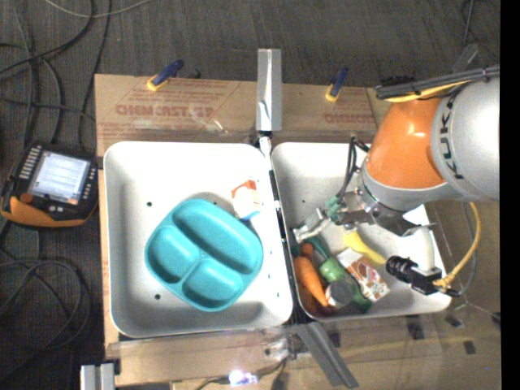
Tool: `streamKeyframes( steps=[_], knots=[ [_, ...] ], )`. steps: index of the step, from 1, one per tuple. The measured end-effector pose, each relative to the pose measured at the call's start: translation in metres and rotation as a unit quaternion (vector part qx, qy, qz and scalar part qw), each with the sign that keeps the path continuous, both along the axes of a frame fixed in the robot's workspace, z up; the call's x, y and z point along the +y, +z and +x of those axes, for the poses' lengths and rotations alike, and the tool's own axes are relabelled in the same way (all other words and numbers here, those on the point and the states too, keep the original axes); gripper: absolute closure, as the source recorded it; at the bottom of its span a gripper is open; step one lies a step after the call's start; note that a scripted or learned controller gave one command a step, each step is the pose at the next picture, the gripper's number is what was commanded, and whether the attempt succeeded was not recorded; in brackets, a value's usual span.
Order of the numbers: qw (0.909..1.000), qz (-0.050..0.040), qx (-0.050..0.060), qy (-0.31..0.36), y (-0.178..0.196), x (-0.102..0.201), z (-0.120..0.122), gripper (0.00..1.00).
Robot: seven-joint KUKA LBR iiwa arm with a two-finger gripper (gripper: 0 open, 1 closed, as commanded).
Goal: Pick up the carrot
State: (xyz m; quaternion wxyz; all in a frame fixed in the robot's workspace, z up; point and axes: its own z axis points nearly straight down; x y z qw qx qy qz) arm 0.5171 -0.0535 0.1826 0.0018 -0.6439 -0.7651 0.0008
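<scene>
Gripper (313, 227) low in right bin (317, 165), near left wall; finger spread unreadable from above, nothing seen held. Carrot (309, 280) at 6 o'clock from gripper, near, apart. Long axis roughly 11-to-5. Green block (331, 268) just beside carrot at 2 o'clock; snack packet (366, 276) beyond.

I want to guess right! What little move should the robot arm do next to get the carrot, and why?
Probably a short move down and toward the near edge of the right bin. The gripper sits just above the carrot, which lies at the bin's front-left among other food items, so it likely needs to line up over the carrot before grabbing.
</scene>
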Motion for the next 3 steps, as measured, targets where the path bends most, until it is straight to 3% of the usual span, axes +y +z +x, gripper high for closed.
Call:
streamKeyframes(
  steps=[1,3],
  knots=[
    [0.9997,-0.0004,0.000,0.025,0.0000,0.0270,-0.0341,0.00],
    [0.9999,-0.0002,0.000,0.016,0.0000,0.0200,-0.0342,0.00]
  ],
)
